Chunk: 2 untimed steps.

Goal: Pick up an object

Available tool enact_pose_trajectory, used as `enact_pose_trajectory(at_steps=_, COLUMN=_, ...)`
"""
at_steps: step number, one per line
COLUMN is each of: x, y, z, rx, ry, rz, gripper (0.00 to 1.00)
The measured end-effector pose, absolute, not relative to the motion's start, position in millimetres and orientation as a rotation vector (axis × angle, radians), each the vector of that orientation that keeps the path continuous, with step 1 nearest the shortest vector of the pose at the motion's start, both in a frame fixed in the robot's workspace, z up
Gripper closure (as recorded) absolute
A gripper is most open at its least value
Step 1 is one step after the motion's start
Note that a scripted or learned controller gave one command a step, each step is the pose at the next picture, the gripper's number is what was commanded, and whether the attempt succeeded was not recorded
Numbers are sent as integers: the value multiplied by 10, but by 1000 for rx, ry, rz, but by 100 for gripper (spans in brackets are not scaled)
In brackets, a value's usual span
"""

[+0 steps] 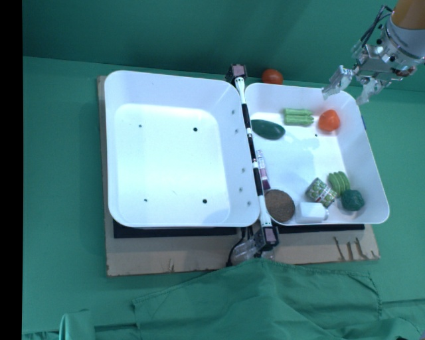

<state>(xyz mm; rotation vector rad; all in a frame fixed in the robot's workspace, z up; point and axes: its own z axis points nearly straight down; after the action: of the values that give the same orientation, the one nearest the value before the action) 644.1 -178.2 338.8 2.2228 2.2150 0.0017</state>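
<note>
Orange-red and round, a tomato-like piece (329, 120) lies in the far part of the right bin (372, 179), close to that bin's far right corner and nearest of all the items to the gripper (350, 86). The gripper hangs above the bin's far rim with its two metal fingers spread apart and nothing between them; the grey arm with its orange band (406, 18) slants in from the upper right. Just left of the orange piece lies a pale green ribbed stalk (299, 117), and left of that a dark green, smooth, oval shape (267, 129). At the near end of the same bin sits a cluster: a flat brown disc with a grainy face (279, 205), a small white block (311, 212), a green patterned packet (321, 192), a pale green ridged piece (339, 181) and a dark green knobbly lump (352, 200). A second red round thing (271, 76) rests outside the bins, on the green cloth (60, 166) behind the right bin's far left corner. The left bin (126, 93) is glossy white plastic with rounded corners. Both bins stand on a brown cardboard sheet (166, 255).
</note>
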Motion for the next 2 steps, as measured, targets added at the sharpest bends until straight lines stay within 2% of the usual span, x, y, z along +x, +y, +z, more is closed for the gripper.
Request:
enact_pose_trajectory(at_steps=1, x=6752, y=-1702, z=4452, rx=2210, ry=2209, rz=14, gripper=0)
enact_pose_trajectory(at_steps=2, x=6587, y=-1868, z=3491, rx=2230, ry=2217, rz=-8, gripper=0)
